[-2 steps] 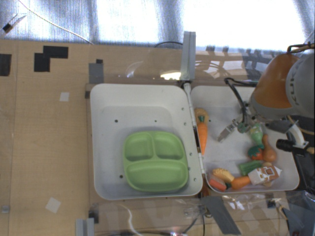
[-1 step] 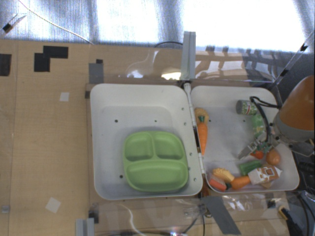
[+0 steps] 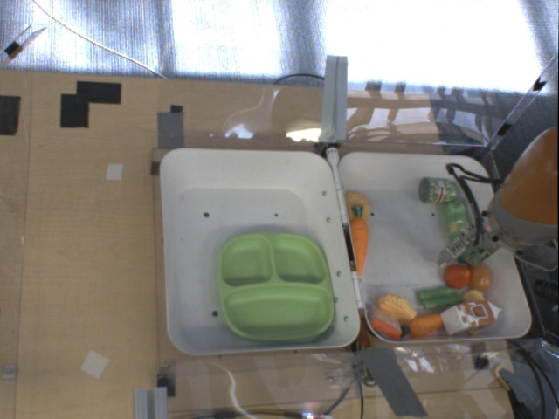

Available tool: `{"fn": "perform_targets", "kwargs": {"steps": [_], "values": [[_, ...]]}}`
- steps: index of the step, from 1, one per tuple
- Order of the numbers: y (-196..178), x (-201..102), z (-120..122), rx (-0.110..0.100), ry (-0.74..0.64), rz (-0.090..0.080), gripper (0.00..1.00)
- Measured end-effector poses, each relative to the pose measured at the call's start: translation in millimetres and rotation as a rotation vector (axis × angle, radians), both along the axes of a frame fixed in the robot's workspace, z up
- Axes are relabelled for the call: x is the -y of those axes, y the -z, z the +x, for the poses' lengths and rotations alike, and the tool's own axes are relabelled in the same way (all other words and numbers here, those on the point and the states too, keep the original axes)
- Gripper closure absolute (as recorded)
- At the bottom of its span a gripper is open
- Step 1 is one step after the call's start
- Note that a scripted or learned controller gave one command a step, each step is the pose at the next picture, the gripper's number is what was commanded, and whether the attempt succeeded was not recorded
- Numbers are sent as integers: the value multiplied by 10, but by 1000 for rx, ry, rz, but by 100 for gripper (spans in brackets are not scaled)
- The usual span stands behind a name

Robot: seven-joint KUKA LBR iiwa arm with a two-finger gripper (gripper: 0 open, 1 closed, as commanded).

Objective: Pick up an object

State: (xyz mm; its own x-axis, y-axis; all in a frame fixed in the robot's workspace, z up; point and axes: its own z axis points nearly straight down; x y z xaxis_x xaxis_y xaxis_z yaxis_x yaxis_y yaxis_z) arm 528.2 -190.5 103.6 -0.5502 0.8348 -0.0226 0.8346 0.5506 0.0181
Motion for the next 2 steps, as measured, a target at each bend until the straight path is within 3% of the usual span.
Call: {"fn": "perform_targets", "kwargs": {"steps": [1,2], "values": [[-1206,-1498,623,-10,101,16,100],[-1162,-1420,595,-20,111,11,0]]}}
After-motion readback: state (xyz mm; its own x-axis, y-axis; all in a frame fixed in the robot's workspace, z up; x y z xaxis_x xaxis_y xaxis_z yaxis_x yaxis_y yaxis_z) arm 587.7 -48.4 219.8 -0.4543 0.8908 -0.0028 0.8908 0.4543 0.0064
